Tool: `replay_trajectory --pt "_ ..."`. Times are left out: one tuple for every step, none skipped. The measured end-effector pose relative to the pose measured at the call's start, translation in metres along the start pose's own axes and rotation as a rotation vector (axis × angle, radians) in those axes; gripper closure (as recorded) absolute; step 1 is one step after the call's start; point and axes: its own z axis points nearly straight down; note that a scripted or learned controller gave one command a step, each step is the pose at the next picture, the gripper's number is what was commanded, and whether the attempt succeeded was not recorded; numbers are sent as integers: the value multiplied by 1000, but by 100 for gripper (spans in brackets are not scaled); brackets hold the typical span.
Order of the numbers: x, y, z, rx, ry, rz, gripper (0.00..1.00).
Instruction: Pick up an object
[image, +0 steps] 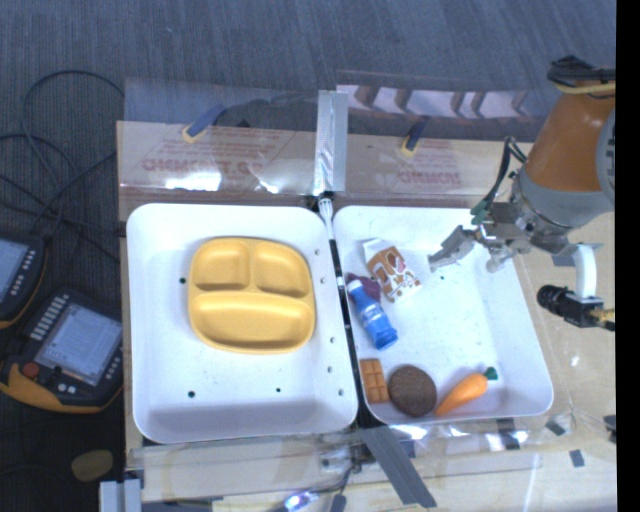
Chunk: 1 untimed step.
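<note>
In the right bin (525, 330) lie a brown-and-white snack packet (391, 271), a blue bottle (372, 314) with a purple item (366, 286) beside its top, a small orange waffle block (373, 379), a round brown cookie (411, 389) and an orange carrot (463, 392). My gripper (471, 256) hangs over the upper right part of this bin, to the right of the snack packet. Its fingers are open and nothing is between them.
The left bin (150, 330) holds a yellow divided plate (251, 294). A metal divider (329, 140) rises behind the seam between the bins. Controllers and cables lie on the floor at the far left.
</note>
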Motion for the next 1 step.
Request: replay_trajectory --pt "28 56 31 0 -2 -185 0"
